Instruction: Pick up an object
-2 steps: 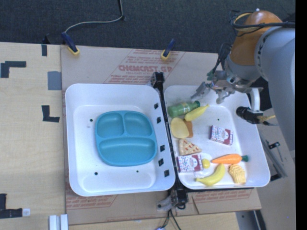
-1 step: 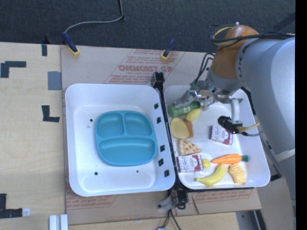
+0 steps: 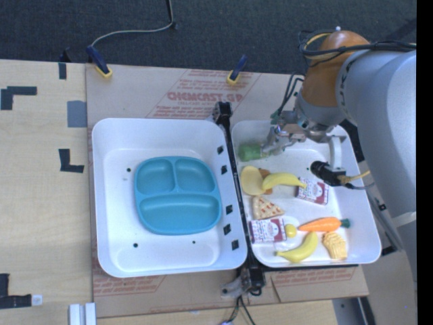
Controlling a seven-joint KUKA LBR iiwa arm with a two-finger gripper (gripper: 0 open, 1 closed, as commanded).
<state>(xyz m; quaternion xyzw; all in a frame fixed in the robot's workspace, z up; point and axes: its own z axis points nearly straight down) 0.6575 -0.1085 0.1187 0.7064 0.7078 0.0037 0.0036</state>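
Green obj (image 3: 249,152) | small, roundish | by gripper (image 3: 272,143) | fingers' state unclear

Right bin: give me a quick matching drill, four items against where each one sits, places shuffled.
Things:
1. green item
2. carrot
3. blue divided plate
4. corn cob

Places:
A. middle of the left bin
B. near right corner of the right bin
C. far left of the right bin, beside the hand
D. just above the corn cob

Pairs: 1-C, 2-D, 3-A, 4-B
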